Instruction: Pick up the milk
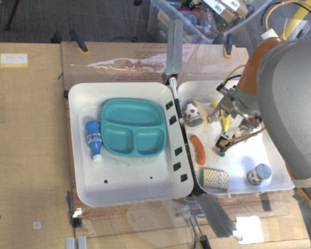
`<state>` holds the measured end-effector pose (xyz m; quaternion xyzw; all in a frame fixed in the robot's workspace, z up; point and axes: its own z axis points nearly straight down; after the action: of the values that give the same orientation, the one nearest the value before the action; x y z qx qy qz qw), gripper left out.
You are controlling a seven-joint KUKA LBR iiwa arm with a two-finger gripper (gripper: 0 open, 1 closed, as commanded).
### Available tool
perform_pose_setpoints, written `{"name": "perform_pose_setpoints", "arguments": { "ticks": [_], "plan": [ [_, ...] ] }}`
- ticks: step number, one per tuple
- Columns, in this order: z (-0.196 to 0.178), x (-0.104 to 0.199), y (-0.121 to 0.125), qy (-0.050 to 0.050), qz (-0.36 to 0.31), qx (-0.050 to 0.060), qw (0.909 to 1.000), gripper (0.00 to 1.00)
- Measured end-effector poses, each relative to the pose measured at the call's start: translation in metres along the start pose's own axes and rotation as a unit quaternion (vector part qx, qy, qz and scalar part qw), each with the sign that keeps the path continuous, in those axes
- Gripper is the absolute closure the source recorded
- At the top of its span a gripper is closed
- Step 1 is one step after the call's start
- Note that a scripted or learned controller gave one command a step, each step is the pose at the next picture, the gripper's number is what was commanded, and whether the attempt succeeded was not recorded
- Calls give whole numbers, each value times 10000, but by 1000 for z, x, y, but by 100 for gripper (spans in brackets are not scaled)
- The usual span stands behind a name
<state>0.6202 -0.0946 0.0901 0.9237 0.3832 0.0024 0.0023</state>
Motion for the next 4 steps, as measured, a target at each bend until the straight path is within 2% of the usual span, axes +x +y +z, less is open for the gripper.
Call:
{"name": "perform_pose_setpoints", "arguments": {
  "ticks": [1, 2, 3, 4],
  "plan": [
    [-1, -77, -13, 15, -31, -4, 10000, 0],
    [0, -147, -49, 12, -200, -5, 9998, 0],
    [-12, -144, -48, 55, -209, -27, 9998, 100],
    [-118, -87, -59, -11, -1005, 36, 9949, 100]
  ]
}}
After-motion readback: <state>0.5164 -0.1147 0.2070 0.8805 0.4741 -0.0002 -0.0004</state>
